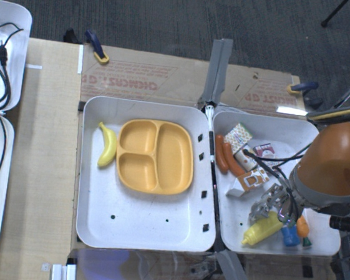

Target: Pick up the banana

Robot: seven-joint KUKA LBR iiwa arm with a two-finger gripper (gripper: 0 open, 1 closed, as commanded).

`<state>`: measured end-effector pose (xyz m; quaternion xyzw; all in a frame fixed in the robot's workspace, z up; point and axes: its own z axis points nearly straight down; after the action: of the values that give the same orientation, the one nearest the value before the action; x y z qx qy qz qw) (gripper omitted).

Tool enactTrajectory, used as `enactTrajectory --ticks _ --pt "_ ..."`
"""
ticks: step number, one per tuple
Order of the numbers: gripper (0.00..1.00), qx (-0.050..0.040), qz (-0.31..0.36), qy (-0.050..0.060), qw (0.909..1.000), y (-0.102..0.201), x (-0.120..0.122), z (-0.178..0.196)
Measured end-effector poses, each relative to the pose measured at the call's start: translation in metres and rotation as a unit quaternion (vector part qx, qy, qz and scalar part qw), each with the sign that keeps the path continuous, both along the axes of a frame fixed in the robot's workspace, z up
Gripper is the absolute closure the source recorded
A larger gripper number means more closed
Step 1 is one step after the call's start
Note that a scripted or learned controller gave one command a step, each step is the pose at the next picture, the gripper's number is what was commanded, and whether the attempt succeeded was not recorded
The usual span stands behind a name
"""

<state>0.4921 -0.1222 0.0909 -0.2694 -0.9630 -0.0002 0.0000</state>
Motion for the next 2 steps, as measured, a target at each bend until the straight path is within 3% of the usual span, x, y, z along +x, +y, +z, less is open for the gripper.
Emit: enactTrajectory --ticks 1,2 --pt "1.00 -0.0004 -0.037 -0.001 0.9993 0.065 -0.013 0.133" --pt "1.00 -0.0008 -0.134 0.000 0.9910 0.029 -0.011 0.143"
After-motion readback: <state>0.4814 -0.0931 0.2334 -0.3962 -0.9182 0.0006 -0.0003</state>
